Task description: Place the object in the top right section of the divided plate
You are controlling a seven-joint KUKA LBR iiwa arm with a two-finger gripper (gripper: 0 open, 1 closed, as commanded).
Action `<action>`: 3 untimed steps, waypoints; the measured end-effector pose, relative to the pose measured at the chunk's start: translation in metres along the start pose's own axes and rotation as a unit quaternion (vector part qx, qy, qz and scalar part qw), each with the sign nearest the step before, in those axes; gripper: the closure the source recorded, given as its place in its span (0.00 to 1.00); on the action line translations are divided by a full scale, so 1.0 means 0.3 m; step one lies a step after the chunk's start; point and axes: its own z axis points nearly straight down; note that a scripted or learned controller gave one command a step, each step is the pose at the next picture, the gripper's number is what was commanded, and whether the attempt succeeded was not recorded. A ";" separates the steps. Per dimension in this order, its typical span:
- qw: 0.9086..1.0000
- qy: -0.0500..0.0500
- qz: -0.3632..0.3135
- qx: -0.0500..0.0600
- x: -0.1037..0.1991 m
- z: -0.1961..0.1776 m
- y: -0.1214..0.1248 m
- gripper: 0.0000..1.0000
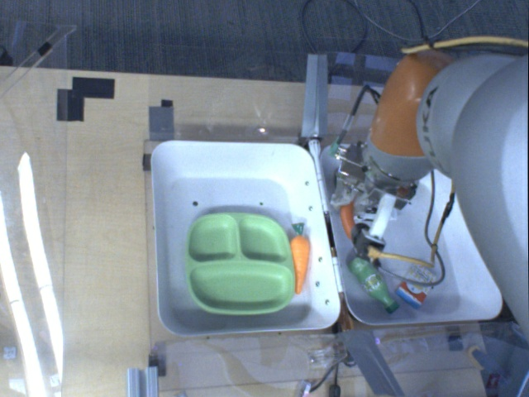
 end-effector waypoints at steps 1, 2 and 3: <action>0.998 0.001 0.069 0.000 0.225 -0.057 -0.200 1.00; 0.998 0.000 0.069 0.000 0.224 -0.057 -0.200 0.00; 1.000 0.000 -0.018 -0.002 0.141 -0.204 0.075 0.00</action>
